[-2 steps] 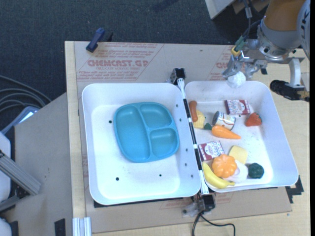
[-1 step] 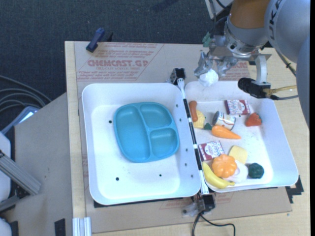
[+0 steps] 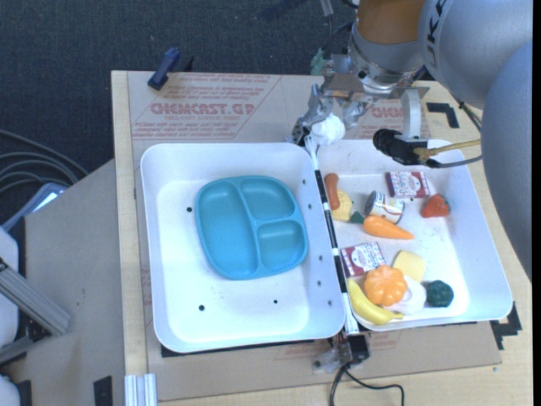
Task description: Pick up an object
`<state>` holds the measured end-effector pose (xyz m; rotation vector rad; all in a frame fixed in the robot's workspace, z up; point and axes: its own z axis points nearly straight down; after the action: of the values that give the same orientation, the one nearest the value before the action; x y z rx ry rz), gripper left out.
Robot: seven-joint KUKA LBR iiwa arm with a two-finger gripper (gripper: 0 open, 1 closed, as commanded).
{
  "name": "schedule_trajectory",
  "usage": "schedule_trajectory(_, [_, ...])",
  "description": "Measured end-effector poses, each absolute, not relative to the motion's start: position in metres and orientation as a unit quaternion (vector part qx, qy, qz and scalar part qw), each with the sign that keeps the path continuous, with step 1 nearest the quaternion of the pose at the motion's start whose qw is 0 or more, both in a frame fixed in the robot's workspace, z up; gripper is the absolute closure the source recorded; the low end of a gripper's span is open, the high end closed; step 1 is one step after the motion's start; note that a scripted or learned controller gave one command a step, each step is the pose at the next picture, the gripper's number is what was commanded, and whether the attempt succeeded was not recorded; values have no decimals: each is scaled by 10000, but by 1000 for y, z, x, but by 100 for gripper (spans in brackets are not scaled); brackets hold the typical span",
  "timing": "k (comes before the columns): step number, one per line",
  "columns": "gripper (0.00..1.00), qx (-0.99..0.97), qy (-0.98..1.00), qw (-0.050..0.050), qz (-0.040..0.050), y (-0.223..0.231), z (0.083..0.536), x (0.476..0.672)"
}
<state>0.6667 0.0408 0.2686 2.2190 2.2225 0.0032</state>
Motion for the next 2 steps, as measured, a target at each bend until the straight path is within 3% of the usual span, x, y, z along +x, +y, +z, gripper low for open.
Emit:
schedule_trajectory(1, [100, 7063, 7079, 17, 14, 41, 279, 667])
schedule_trajectory(2, [100, 7068, 7075, -14, -10, 66, 278, 636])
